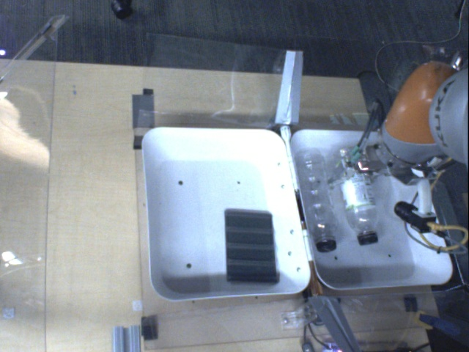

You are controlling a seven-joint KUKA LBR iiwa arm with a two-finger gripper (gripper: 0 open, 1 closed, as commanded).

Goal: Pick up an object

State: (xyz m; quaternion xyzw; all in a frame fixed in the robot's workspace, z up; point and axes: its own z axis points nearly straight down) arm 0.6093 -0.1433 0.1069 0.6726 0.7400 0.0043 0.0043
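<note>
Reaching in from the right, the arm point(432, 116) hangs over the right bin point(432, 270), likely because the graspable items lie there; whether its gripper point(364, 166) is spread or closed I cannot tell. The left bin point(168, 152) bears a black ridged block point(250, 246) lying flat near its front wall, well apart from the arm. In the right bin two clear plastic bottles lie side by side, caps toward the front: the left bottle point(316, 204) beside the divider, the right bottle point(357, 200) just under the gripper, probably the target.
</note>
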